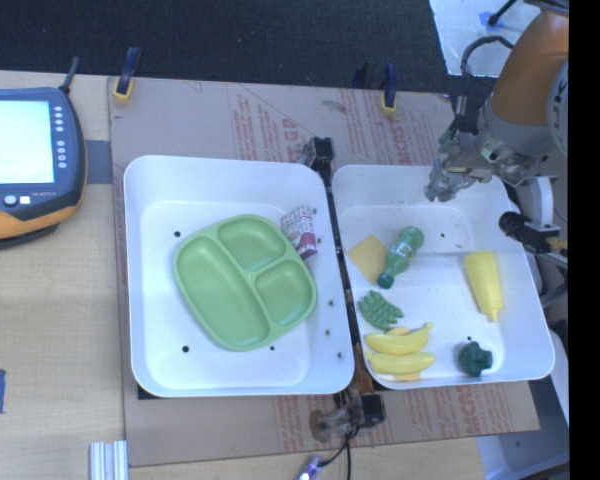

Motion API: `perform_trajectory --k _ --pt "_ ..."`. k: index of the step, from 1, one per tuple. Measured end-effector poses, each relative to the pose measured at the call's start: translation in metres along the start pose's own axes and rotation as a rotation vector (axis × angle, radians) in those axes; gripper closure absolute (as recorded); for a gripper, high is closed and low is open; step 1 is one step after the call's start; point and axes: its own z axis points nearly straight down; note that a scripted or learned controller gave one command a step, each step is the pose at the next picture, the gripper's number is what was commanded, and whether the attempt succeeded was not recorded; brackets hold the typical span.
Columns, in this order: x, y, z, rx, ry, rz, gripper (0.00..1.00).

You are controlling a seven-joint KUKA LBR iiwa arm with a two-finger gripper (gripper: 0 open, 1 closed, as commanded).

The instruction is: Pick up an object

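We log two white bins side by side on the table (60, 308). The left bin (155, 183) holds a green divided plate (245, 281) at its centre and a small red-and-white packet (301, 230) against its right wall. The right bin (520, 348) holds a yellow wedge (366, 256) touching a green bottle (400, 255), a green leafy piece (380, 311), bananas (400, 353) near the front, a dark green piece (475, 359) at the near right corner, and a yellow corn cob (484, 283) on the right. The end effector (443, 188) hangs over the right bin's far edge, holding nothing; we cannot tell whether it stands apart or together. A tablet pendant (25, 158) lies at the far left.
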Motion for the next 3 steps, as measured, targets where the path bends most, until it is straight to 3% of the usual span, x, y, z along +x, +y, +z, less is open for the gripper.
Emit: perform_trajectory --k 1,2,3 --pt "-0.049 -0.045 -0.02 0.003 0.0 0.002 1.0" --pt "-0.048 -0.045 -0.02 0.004 0.0 0.001 0.0" --pt "-0.055 -0.069 0.017 0.004 -0.002 -0.001 0.0"
